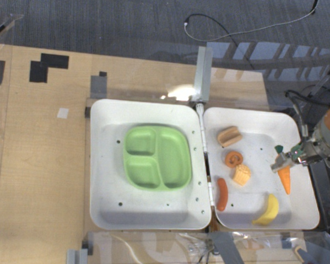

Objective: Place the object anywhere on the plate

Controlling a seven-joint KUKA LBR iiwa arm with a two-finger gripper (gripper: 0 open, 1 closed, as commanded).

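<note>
On the bench, two shallow white bins side by side, seen from above at a slant. Left bin [99, 169] holding a green plate [155, 157] with three compartments, lying flat near the bin's middle, nothing on it. Right bin [259, 219] holding the toy food: a tan bread roll [229, 136] toward the far left part; just nearer than it an orange round slice [233, 158]; touching or almost touching that, a pale yellow chunk [241, 174], perhaps cheese or corn, too small to tell. Further toward the near left corner, a red sausage [222, 194] lying lengthwise beside the dividing wall. Near the bin's near edge, a yellow banana [267, 210], curved, apart from the rest. On the right side of that bin, an orange carrot [284, 180], tip pointing toward the near side, well apart from the plate.

Reaching in from the right, the grey arm with its orange band at the frame's edge. Gripper [285, 159] low over the right bin, directly at the carrot's far end, small green marks visible on its body. Fingers too dark and small against the bin to judge their spread; cannot tell whether wide, narrow, or closed on the carrot. Carrot seemingly lying on the bin floor, its upper end hidden under the gripper.
</note>
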